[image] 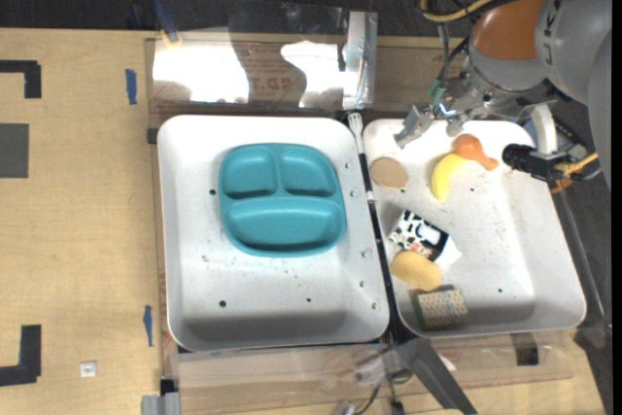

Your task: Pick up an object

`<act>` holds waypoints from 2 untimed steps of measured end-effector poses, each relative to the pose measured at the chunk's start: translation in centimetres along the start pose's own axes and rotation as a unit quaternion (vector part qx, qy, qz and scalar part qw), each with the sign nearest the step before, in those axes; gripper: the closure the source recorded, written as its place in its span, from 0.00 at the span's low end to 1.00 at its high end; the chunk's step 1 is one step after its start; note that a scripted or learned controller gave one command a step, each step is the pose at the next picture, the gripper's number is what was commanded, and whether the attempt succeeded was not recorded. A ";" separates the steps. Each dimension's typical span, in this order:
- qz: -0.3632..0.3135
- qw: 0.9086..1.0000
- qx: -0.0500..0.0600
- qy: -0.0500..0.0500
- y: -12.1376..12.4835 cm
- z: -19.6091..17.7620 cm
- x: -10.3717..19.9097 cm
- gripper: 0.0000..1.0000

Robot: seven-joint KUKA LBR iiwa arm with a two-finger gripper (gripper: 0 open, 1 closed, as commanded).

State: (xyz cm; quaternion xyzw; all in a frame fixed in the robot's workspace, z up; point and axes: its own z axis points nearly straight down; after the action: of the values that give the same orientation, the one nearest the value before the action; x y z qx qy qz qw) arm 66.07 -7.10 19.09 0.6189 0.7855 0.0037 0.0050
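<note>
Tool: my gripper (428,119) hung over the far edge of the right bin (544,248), its fingers spread apart with nothing between them.
Nearest object: the brown oval piece (389,173) lay just beside my fingertips, toward the near-left, close to the wall shared with the left bin (185,209).
Next nearest: the yellow banana-shaped toy (444,176), touching an orange piece (470,151), lay near, toward the bench's front; its long axis ran roughly far-to-near.
Farther: black-and-white packet (420,234), yellow lump (416,269) and sponge-like block (440,305) sat well apart, by the near wall.
Judgement: a short drop toward the brown oval looked the simplest reach.
Left bin: held a teal divided plate (282,197).
</note>
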 end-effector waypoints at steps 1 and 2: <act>-0.133 0.991 0.002 0.001 1.1 -6.3 4.6 0.00; 0.011 1.000 0.003 0.000 2.1 -9.2 5.1 0.00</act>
State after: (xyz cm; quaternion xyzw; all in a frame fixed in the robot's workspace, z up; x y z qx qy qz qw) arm 66.76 -1.63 28.30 0.6278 0.7783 0.0014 0.0027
